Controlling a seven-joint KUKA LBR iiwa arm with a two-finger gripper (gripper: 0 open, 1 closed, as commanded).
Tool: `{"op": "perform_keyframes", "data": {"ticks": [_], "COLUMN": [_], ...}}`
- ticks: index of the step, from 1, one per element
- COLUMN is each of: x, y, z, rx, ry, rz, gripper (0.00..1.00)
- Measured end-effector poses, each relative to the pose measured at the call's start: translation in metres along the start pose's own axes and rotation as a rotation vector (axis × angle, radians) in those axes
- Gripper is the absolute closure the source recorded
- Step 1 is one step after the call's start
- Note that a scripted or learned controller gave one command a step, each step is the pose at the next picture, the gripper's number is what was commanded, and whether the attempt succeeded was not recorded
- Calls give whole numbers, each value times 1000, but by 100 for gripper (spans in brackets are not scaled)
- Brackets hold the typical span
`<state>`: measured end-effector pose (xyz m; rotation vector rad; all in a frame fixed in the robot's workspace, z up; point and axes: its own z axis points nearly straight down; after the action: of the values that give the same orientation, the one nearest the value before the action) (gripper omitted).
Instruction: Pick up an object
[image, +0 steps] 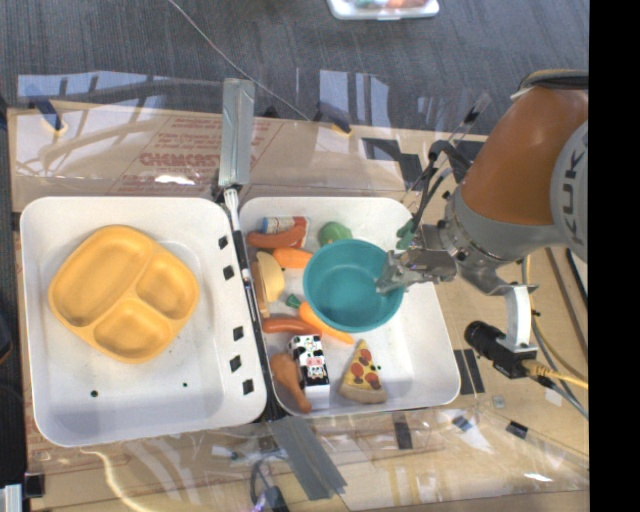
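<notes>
A teal bowl (348, 288) sits over the middle of the right bin (430, 350), overlapping the toys around it. My gripper (392, 278) reaches in from the right and is shut on the bowl's right rim, one finger inside and one outside. Around the bowl lie toy foods: a green piece (335, 234), a sausage (278, 238), a carrot (293, 257), a pale bread piece (268, 280), a pizza slice (362, 375) and a cow-patterned carton (312, 365).
The left bin (60, 400) holds a yellow divided plate (123, 290). A second sausage (288, 325) and a brown toy (286, 378) lie along the right bin's left wall. A grey bar (235, 130) stands behind the divider between the bins.
</notes>
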<state>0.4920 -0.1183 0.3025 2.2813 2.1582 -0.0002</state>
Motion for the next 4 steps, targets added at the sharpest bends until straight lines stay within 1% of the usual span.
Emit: {"op": "perform_keyframes", "data": {"ticks": [1,2,3,4], "x": [10,44,85,72], "y": [-17,-17,6,-13], "z": [87,-57,112,48], "rx": [11,2,5,2], "ry": [2,0,3,1], "rz": [-53,591,347,-38], "gripper": [100,100,100,100]}}
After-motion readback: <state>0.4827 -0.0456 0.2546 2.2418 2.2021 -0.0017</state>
